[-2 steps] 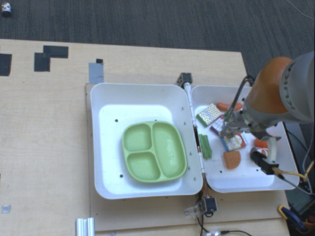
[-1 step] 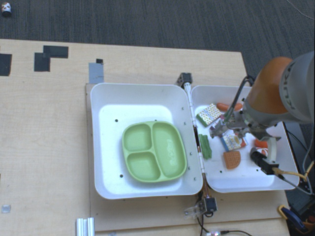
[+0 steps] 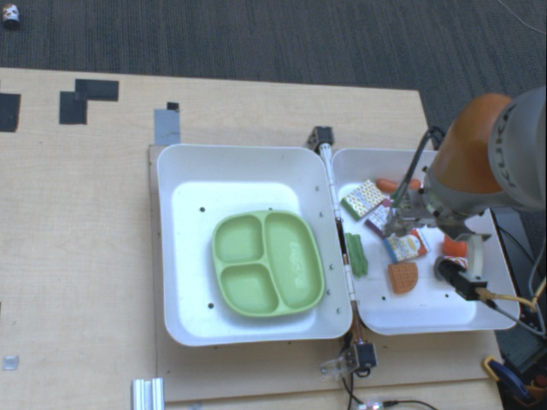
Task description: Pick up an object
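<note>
1. The pale wooden tabletop [image 3: 77,254] stretched across most of the room's view, with dark carpet beyond its far edge and a few dark tape patches near its left corner.
2. Two shallow white bins sat side by side on it: the left bin [image 3: 192,178] and the right bin [image 3: 427,314], touching along their shared rim.
3. The grey arm [image 3: 504,156] with its orange band reached in from the right, over the right bin.
4. A green three-compartment plate [image 3: 269,263] lay in the middle of the left bin.
5. The jaws [image 3: 400,222] hung low among the clutter in the right bin; I could not tell whether they were spread or pressed together, or pinching anything.
6. Just beside them lay a small white packet [image 3: 408,246], with a dotted green-and-white packet [image 3: 362,198] nearer the far rim.
7. An orange-brown sponge-like piece [image 3: 402,277] sat near the packet, toward the near rim.
8. A green pod-shaped piece [image 3: 356,254] lay close to the shared rim.
</note>
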`<state>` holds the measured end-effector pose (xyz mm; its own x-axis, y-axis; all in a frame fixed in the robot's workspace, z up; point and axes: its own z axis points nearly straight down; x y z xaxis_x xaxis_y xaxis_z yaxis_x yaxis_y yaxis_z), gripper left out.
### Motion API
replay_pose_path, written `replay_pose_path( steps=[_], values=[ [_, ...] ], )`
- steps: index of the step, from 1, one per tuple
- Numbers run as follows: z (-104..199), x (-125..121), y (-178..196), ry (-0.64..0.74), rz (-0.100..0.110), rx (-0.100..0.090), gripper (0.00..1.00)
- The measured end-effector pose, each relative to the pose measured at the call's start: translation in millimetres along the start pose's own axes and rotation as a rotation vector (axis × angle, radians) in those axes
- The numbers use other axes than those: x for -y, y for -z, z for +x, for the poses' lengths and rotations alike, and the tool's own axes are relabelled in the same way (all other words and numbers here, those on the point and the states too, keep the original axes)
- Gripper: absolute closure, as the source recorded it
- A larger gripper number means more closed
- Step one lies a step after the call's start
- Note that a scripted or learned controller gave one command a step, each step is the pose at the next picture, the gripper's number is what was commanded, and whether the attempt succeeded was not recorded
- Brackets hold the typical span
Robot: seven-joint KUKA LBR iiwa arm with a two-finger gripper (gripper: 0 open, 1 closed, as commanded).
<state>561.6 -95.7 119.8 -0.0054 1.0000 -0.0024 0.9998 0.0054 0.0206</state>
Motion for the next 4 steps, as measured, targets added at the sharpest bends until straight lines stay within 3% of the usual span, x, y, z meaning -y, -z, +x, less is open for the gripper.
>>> replay_pose_path(
  steps=[1, 2, 3, 4],
  values=[
    [0, 0, 0, 0.001, 0.0, 0.0, 0.0],
    [1, -1, 11, 0.002, -0.003, -0.001, 1.0],
    [1, -1, 10, 0.003, -0.003, -0.001, 0.0],
    [-4, 34, -29, -0.003, -0.003, 0.006, 0.0]
  ],
)
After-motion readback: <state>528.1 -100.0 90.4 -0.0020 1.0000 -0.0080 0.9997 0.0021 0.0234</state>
